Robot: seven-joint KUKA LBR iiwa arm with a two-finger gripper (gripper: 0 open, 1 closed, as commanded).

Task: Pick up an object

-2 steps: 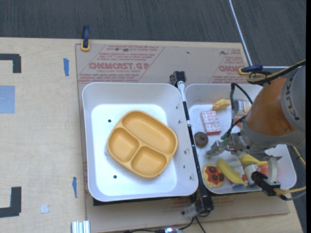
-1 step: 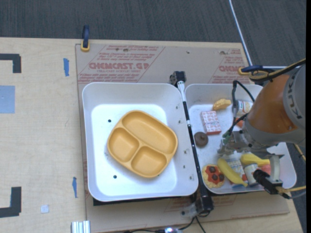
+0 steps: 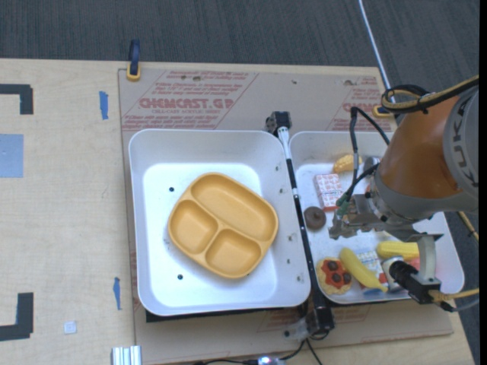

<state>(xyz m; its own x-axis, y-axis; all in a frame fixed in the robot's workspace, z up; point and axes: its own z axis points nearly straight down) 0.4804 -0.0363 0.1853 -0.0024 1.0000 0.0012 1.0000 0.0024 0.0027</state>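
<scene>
The right bin (image 3: 453, 276) holds several small toys: a yellow banana (image 3: 359, 269), a red and orange pizza-like piece (image 3: 333, 275), a brown disc (image 3: 314, 218), a pink and white box (image 3: 328, 189), a yellow piece (image 3: 344, 163) at the back and a yellow block (image 3: 397, 249). My gripper (image 3: 346, 223) hangs low over the middle of this bin, right of the brown disc and just above the banana. The orange wrist hides the bin's right half. Nothing shows held in the gripper.
The left bin (image 3: 152, 204) holds a yellow three-compartment plate (image 3: 222, 224). A black divider rail (image 3: 293, 196) runs between the bins. Cables (image 3: 365, 124) loop from the arm over the right bin's back edge. Bare wooden bench lies at the left.
</scene>
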